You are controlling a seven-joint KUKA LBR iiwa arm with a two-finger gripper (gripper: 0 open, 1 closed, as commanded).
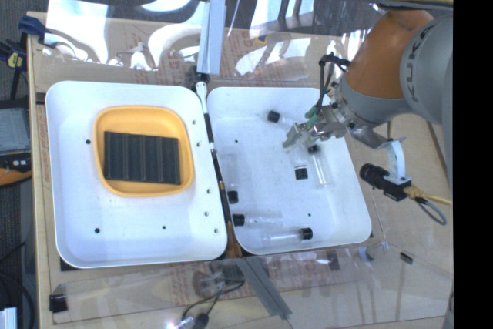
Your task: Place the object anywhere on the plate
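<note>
The clear vial (320, 168) with a black cap lies flat in the right bin (347, 219), a little toward 3 o'clock from that bin's middle, its capped end pointing to 12 o'clock. The gripper (308, 136) hangs right at that capped end, at about 11 o'clock from the vial, low over the bin floor; from here I cannot tell whether it is spread or closed, nor whether it touches the vial. A small black piece (301, 173) sits just beside the vial at 9 o'clock, and another black piece (273, 117) rests apart at 11 o'clock in the bin. Two more clear vials lie along the 6 o'clock edge: one (286, 236) with its cap toward 3 o'clock, the other (258, 220) with its cap toward 9 o'clock. The yellow plate (139, 117) sits in the left bin (69, 219), well apart from the vial at 9 o'clock, with a dark ridged slab (142, 158) lying on it. The grey arm (408, 65) with its orange band reaches in from 3 o'clock.
</note>
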